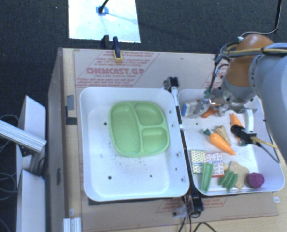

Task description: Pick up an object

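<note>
Gripper (pixel 205 106) low in right bin (pixel 274 175), at far-left corner. Fingers' state: cannot tell, blurred. Toy carrot (pixel 222 142) lies near side of gripper, apart from it. Green divided plate (pixel 137 128) sits in left bin (pixel 93 178), beyond divider.

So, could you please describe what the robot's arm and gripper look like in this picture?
The arm is bulky and rounded, with a smooth light grey shell and an orange band above the wrist. Thin dark cables run along the band towards the wrist. The gripper at its end is a small, cluttered metallic assembly, silver-grey with darker parts; its finer details are too blurred to make out.
</note>
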Tool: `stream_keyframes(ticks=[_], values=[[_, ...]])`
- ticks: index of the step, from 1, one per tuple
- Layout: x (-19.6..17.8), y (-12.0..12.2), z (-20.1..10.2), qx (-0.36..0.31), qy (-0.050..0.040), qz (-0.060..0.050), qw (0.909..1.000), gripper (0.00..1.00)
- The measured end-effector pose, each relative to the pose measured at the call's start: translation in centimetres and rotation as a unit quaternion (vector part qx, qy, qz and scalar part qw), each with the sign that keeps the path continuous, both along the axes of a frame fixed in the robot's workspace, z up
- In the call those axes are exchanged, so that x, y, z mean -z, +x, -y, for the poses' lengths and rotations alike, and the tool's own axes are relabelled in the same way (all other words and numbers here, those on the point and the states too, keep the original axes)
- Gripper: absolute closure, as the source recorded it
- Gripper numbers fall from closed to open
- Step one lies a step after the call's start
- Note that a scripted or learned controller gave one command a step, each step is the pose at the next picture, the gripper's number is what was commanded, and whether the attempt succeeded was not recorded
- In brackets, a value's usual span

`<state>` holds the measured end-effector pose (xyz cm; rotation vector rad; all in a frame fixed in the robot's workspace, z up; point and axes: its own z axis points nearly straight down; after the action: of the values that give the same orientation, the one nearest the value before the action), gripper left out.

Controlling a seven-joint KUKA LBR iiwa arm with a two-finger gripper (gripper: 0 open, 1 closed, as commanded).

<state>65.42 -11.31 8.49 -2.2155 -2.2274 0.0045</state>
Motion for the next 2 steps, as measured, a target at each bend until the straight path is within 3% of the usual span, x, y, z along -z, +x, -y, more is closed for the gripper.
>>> stream_keyframes(ticks=[1, 2], values=[[-1.0, 0.0, 0.0, -0.001, 0.0004, -0.001, 1.0000, 1.00], [-10.1, -1.4, -5.9, 0.000, 0.0015, 0.004, 1.0000, 1.00]])
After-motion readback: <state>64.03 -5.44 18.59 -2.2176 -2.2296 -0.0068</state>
